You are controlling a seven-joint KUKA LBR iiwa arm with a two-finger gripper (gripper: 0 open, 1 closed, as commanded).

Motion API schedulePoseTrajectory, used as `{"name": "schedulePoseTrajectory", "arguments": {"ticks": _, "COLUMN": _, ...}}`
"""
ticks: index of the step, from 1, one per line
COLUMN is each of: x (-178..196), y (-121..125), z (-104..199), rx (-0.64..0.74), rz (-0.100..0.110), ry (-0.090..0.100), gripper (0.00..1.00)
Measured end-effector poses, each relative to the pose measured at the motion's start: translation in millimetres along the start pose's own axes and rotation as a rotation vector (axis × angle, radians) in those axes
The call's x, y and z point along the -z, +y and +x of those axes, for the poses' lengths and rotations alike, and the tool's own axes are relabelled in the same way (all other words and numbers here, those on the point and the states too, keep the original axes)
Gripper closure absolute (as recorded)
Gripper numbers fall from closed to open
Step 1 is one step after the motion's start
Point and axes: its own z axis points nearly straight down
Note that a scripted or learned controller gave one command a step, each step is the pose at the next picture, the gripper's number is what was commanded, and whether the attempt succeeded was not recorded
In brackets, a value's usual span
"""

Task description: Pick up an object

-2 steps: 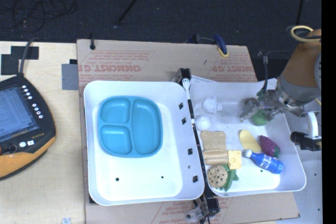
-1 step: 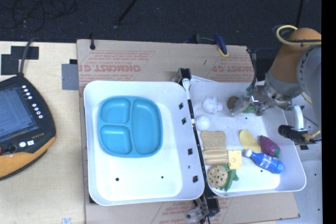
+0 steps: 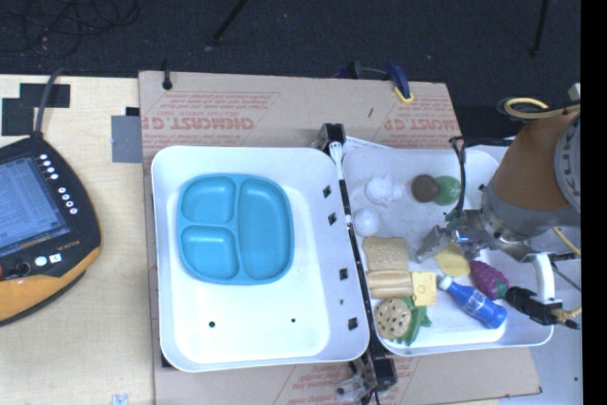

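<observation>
My gripper (image 3: pixel 448 238) is low in the right bin (image 3: pixel 403 164), near its middle, with the grey arm and orange band reaching in from the right. Just below it lies a yellow piece (image 3: pixel 453 264). A purple item (image 3: pixel 489 279) and a blue bottle (image 3: pixel 476 304) sit to its lower right. A brown ball (image 3: pixel 423 188) and a green item (image 3: pixel 448 191) lie behind it. Two tan bread pieces (image 3: pixel 386 254) are stacked to its left, with a round cookie (image 3: pixel 392 317) in front of them.
Two white items (image 3: pixel 382 191) rest near the right bin's back left. A yellow cheese slice (image 3: pixel 424 289) lies by the bread. The left bin (image 3: pixel 180 318) holds a blue divided plate (image 3: pixel 235 229). A control pendant (image 3: pixel 38 213) sits far left.
</observation>
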Motion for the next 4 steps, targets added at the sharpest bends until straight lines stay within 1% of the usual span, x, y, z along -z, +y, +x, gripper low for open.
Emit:
{"name": "schedulePoseTrajectory", "arguments": {"ticks": 1, "x": -2, "y": 97, "z": 27, "rx": 0.006, "rz": 0.001, "ry": 0.0, "gripper": 0.0}}
{"name": "schedulePoseTrajectory", "arguments": {"ticks": 2, "x": 74, "y": 61, "z": -11, "rx": 0.0, "rz": -0.004, "ry": -0.004, "gripper": 0.0}}
{"name": "schedulePoseTrajectory", "arguments": {"ticks": 3, "x": -3, "y": -5, "z": -4, "rx": -0.001, "rz": -0.001, "ry": 0.001, "gripper": 0.0}}
{"name": "schedulePoseTrajectory", "arguments": {"ticks": 4, "x": 10, "y": -2, "z": -6, "rx": -0.001, "rz": -0.001, "ry": 0.002, "gripper": 1.0}}
